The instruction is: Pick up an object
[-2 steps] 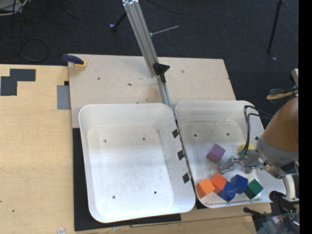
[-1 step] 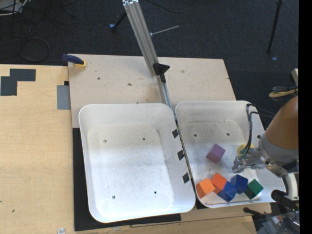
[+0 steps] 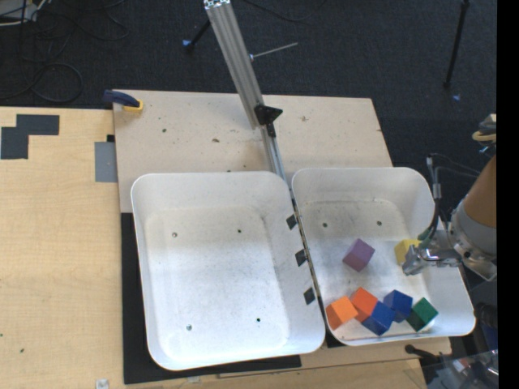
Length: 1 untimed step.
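In the right bin [image 3: 357, 183] lie several blocks: a purple one [image 3: 358, 254] near the middle, two orange ones [image 3: 342, 311] [image 3: 364, 302], two blue ones [image 3: 397, 302] [image 3: 378, 320] and a green one [image 3: 422, 314] along the front wall. A yellow block [image 3: 405, 250] sits at the bin's right side. My gripper [image 3: 416, 261] is low over the right edge of that bin, right beside the yellow block and touching or nearly touching it. The metal fingertips partly cover the yellow block, and their spacing is hidden.
The left bin [image 3: 162, 193] sits next to the right one, with a dividing wall and black clips [image 3: 298, 256] between them. A slanted aluminium rail [image 3: 240, 63] rises behind the bins. A blue and yellow clamp [image 3: 123, 100] rests on the far left of the board.
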Tool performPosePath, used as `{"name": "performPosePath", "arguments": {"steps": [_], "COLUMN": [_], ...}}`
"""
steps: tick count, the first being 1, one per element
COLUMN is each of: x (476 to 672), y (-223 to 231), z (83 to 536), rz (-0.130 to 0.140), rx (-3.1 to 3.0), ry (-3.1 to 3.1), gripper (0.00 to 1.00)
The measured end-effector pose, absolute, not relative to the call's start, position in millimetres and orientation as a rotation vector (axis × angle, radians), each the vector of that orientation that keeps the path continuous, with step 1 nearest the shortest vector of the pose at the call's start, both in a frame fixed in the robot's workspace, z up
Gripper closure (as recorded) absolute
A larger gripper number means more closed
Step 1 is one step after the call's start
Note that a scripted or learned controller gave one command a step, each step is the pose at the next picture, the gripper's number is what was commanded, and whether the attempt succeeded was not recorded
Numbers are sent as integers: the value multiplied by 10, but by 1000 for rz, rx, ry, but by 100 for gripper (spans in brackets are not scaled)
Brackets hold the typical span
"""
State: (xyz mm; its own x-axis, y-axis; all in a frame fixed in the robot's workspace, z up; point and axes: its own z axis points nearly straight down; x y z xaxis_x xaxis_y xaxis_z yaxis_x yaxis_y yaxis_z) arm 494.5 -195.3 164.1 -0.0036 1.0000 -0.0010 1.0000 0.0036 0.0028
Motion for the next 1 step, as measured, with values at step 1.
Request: {"name": "performPosePath", "arguments": {"steps": [1], "x": [4937], "y": [-1984], "z": [2271], "rz": [3], "rx": [2217], "ry": [2219], "gripper": [100]}}
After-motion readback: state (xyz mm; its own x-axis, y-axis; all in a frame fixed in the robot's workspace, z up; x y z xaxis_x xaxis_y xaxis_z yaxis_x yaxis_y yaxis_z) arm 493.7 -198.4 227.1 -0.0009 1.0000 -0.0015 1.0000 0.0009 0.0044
